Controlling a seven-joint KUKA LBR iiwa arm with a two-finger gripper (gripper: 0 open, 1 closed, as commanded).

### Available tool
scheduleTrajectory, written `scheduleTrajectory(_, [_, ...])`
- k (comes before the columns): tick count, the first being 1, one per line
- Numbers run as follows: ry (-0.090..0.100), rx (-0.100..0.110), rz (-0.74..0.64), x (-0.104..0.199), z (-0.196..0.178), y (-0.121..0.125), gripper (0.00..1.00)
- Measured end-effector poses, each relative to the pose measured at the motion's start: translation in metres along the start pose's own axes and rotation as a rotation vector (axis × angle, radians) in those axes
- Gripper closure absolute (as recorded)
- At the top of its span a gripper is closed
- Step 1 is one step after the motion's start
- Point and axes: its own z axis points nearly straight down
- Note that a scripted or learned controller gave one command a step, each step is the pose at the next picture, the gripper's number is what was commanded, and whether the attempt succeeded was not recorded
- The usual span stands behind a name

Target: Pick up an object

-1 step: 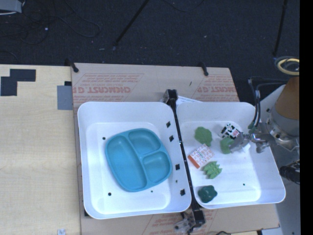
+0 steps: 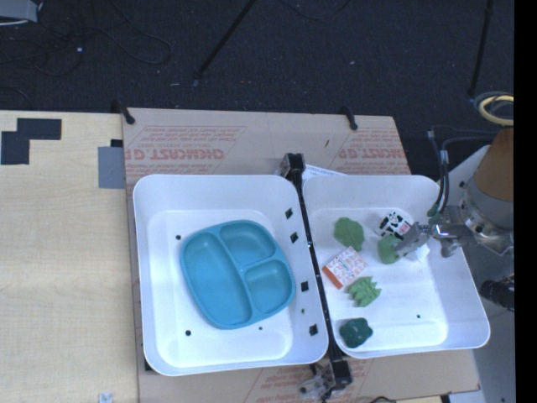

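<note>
Over right bin [image 2: 457,326], gripper [image 2: 411,243] low, beside green toy [image 2: 388,251]

**A:** What sort of place is shown?

**B:** A robotics laboratory test cell. Two shallow white plastic bins [image 2: 144,225] sit on a brown cardboard sheet [image 2: 210,145] laid over a pale wooden bench [image 2: 59,267].

**A:** What else indicates this?

**B:** Black cables [image 2: 126,32] trail across dark carpet [image 2: 352,49], and the grey robot arm with an orange band [image 2: 495,183] reaches in from the right.
</note>
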Motion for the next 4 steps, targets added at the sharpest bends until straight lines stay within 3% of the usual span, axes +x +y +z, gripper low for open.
scheduleTrajectory(2, [0.0, 0.002, 0.0, -0.002, 0.11, -0.007, 0.0])
scheduleTrajectory(3, [-0.001, -0.001, 0.004, -0.004, 0.097, -0.006, 1.0])
scheduleTrajectory(4, [-0.002, -0.004, 0.005, -0.009, 0.054, -0.008, 1.0])
